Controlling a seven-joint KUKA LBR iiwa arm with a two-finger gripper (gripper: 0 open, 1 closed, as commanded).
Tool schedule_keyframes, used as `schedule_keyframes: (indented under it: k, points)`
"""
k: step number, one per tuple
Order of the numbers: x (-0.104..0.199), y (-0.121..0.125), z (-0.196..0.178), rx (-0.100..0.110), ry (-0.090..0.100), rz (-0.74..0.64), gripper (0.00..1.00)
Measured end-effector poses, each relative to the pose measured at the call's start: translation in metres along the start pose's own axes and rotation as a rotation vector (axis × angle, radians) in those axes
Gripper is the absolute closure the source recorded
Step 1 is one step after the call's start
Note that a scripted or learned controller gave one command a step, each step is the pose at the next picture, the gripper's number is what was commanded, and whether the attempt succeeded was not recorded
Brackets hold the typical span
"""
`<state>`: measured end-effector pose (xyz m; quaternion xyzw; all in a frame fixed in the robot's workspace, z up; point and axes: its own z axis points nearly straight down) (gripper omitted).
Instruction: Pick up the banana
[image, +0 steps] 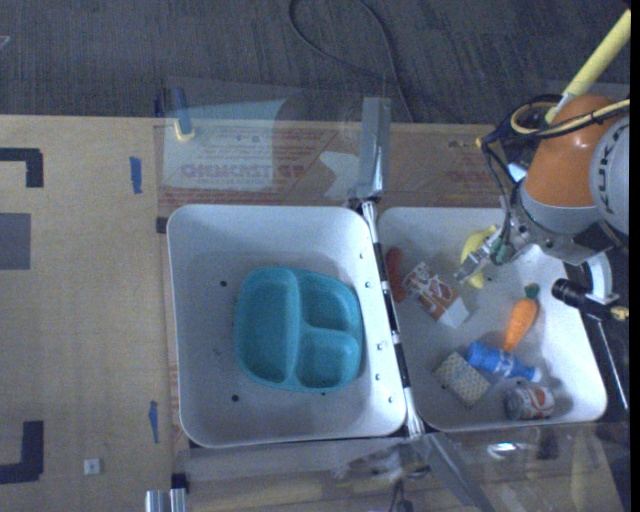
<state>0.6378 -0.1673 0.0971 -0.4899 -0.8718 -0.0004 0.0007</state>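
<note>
Evidently light, soft-skinned and curved, the banana (479, 247) lay near the right bin's (590, 405) far edge, best pinched mid-body; the gripper's (484, 257) finger state could not be determined.

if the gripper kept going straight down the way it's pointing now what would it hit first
Probably the banana: the gripper sits right over it in the right bin, pointing down. Depth is hard to judge from this slanted view.

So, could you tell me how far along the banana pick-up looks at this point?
Done: the gripper is down in the right bin, right at the banana. In hand: the grasp itself; the arm hides much of the banana, so I cannot tell if it is gripped. Left: lifting it out, since it lies low in the bin beside the carrot.
</note>
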Motion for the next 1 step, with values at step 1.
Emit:
schedule_keyframes:
  k: [1]
  points:
    - [0.0175,0.0452,-0.0825,-0.002,-0.003,0.0,1.0]
